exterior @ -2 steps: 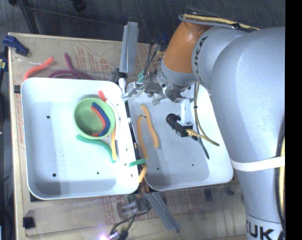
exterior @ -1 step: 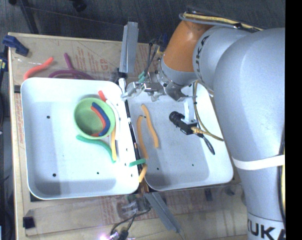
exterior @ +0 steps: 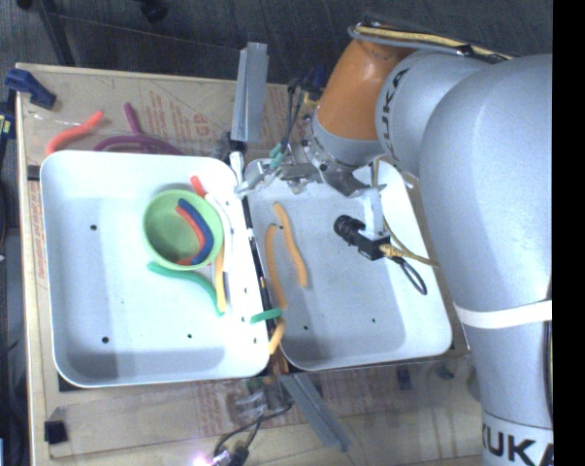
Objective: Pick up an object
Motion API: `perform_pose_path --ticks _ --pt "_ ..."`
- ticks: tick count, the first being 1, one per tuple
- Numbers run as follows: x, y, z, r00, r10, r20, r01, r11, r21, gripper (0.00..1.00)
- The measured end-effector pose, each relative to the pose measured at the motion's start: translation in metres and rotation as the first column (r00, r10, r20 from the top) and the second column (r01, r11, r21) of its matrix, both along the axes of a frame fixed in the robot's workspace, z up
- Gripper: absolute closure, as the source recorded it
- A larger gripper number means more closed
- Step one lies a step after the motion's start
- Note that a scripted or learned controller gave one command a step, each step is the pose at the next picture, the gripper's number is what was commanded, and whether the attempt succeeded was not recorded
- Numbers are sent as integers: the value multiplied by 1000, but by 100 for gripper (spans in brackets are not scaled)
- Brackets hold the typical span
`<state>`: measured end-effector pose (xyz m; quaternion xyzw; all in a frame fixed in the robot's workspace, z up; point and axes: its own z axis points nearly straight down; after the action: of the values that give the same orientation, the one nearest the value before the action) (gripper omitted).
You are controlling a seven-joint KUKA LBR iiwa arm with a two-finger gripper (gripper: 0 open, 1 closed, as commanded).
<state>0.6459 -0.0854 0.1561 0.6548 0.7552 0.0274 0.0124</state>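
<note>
two shallow white bins side by side on the bench, left bin and right bin. in the left bin, a green bowl near its right side, upright, with a blue curved piece and a red curved piece resting in it or on its rim; a yellow strip just beside the bowl toward the shared edge, and a small green piece across that edge. in the right bin, two orange curved strips near its left side, lying flat, apart from the gripper. gripper at the upper left corner of the right bin, low over the rim; spread or pressed together, impossible to tell. nothing seen pinched.
</note>
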Motion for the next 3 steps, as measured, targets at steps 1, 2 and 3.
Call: perform_pose_path --ticks 1,2,3 --pt "0 0 -1 1000 -4 1 4 1000 2 0" --pt "0 0 -1 1000 9 2 -9 1000 1 0" --pt "0 -1 -1 1000 -4 1 4 1000 2 0"
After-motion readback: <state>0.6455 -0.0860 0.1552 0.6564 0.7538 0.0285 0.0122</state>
